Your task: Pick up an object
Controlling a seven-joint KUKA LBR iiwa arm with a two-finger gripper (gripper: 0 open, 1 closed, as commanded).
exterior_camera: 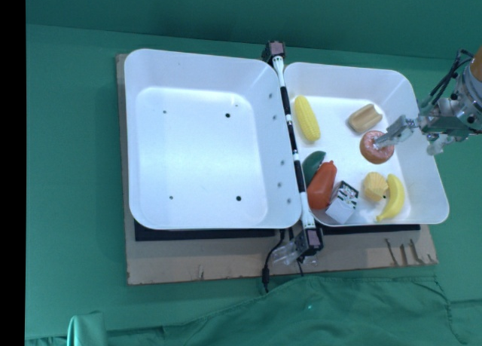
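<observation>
Your tool (393,135) sits over the right bin (422,111), tip at the upper right edge of the orange-red round piece (374,148), possibly touching it. I can't tell from this slanted view whether it is apart or together: it reads as one grey bar, no visible gap. Nothing is visibly between its tips, so don't count anything as held.

The nearest candidate is that round piece, near the bin's right wall. The bread roll (364,117) lies just above it, the small yellow lump (375,185) and the banana (392,198) below, each apart from it.

To do this step well:
- Centre over the round piece, not on its rim. Right now you look offset toward the upper right, so a close here likely clips the edge and skids it.
- Come down straight and keep clear of the bin wall on the right.
- Close across its width, then lift slowly and check that it comes up.

The corn cob (306,118) and red pepper (322,185) sit by the divider, well apart from the tool. The left bin (143,81) doesn't matter here.
</observation>
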